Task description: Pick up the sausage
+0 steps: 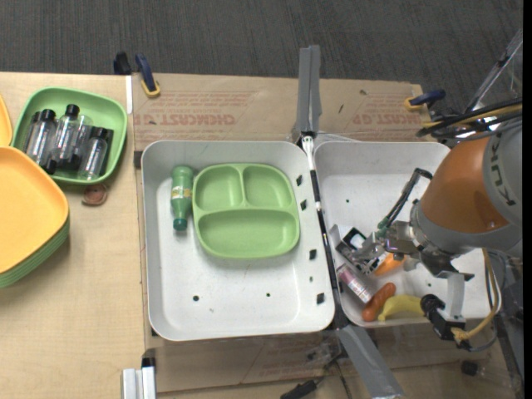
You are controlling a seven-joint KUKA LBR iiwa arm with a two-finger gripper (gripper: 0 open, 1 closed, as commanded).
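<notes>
Bench, as I read it from my screen, left to right: orange plates stacked at the far left edge; green tray behind them, holding dark-capped bottles; left bin, containing a green bottle lying along its left side, just beside a green divided plate; right bin, its clutter gathered in the near left corner; sausage there, reddish, tilted, touching a banana on its right; an orange piece just behind; gripper low over that clutter, near the sausage, whether spread or closed I cannot tell; arm entering from the right.
</notes>
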